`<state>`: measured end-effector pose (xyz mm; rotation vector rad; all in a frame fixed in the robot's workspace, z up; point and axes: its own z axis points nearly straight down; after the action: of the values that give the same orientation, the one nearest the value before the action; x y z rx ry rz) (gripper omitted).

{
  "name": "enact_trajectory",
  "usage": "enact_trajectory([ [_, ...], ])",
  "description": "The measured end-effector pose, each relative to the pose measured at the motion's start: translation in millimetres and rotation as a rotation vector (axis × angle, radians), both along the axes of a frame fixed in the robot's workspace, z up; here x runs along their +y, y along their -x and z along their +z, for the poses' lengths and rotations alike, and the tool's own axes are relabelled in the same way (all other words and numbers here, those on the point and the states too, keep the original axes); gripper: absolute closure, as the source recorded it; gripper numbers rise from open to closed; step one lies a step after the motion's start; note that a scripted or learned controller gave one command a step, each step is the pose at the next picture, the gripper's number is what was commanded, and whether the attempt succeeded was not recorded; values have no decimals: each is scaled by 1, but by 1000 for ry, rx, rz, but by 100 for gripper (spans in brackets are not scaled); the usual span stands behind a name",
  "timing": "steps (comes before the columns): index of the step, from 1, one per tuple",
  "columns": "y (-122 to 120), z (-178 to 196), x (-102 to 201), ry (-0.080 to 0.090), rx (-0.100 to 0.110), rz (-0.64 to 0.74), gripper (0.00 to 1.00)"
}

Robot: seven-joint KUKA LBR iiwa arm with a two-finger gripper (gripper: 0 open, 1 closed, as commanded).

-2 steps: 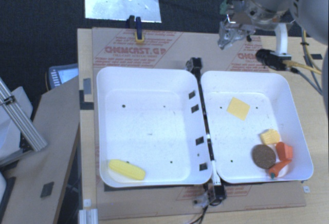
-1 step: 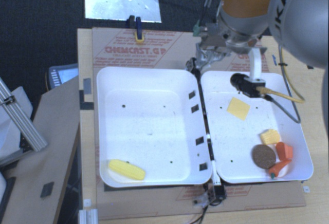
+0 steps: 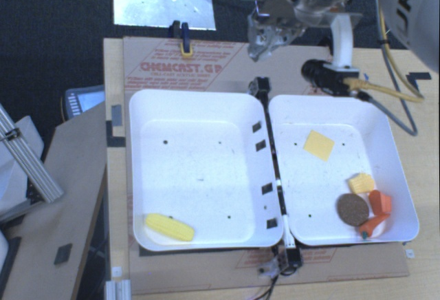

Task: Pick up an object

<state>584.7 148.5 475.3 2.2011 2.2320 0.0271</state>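
Above the bins' far edge hangs the gripper [image 3: 265, 40], its state unclear, corn cob [image 3: 169, 227] lying near-left.

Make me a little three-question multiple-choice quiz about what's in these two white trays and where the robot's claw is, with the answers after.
1. Where does the corn cob lie?
A. Near left corner of the left bin
B. Middle of the right bin
C. On the bench outside the bins

2. How many things lie in the right bin?
A. One
B. Two
C. Four

3. Where is the gripper now?
A. Down inside the left bin
B. Up beyond the far edge of the bins
C. Touching the brown disc

Answers: 1 A, the cob rests by the left bin's near left wall. 2 C, a yellow flat square, a yellow block, a brown disc and an orange piece. 3 B, it hangs over the cardboard behind them.
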Motion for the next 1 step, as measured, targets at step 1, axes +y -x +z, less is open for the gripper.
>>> enact_trajectory([
  [1,-2,2,-5,7,11,-4,100],
])
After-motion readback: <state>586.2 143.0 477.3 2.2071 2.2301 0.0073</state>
